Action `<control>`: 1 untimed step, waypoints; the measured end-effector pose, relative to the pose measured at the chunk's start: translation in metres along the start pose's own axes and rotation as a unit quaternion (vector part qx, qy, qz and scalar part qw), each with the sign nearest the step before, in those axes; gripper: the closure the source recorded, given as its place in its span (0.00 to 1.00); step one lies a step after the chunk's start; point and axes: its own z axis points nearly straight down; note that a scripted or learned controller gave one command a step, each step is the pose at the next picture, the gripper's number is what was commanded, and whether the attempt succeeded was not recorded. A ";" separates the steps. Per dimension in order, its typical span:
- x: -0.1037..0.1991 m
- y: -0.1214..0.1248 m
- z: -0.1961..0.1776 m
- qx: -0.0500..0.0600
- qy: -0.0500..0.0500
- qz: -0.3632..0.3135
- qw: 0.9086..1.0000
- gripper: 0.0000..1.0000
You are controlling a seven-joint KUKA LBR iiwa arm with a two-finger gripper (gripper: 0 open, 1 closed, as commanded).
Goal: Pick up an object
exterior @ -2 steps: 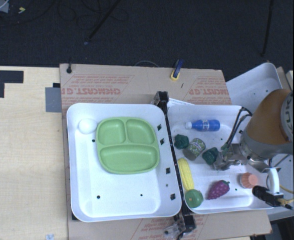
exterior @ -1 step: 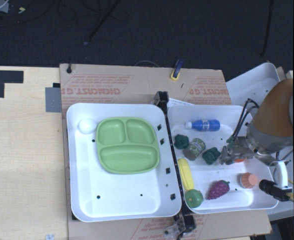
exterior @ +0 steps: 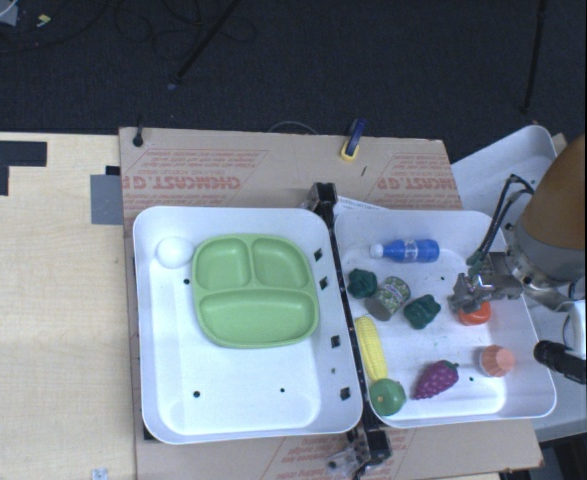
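My gripper point(exterior: 470, 296) hangs low over the right side of the right bin point(exterior: 443, 403), directly above a small orange-red object point(exterior: 475, 314) that peeks out beneath it. The arm comes in from the right edge. Loose in this bin lie a blue bottle point(exterior: 407, 250), a dark green piece point(exterior: 361, 283), a grey-green can point(exterior: 393, 293), a dark green pepper point(exterior: 422, 311), a yellow corn cob point(exterior: 370, 346), a green apple point(exterior: 387, 397), purple grapes point(exterior: 436, 378) and a peach-coloured cup point(exterior: 494, 360).
The left bin point(exterior: 173, 408) holds a green divided plate point(exterior: 255, 290) and a white ball point(exterior: 174, 252) in its far left corner. A black divider point(exterior: 339, 298) separates the bins. Cardboard point(exterior: 233, 173) lies under both bins.
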 end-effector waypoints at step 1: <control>-0.001 0.001 -0.045 0.000 0.000 0.000 1.000 1.00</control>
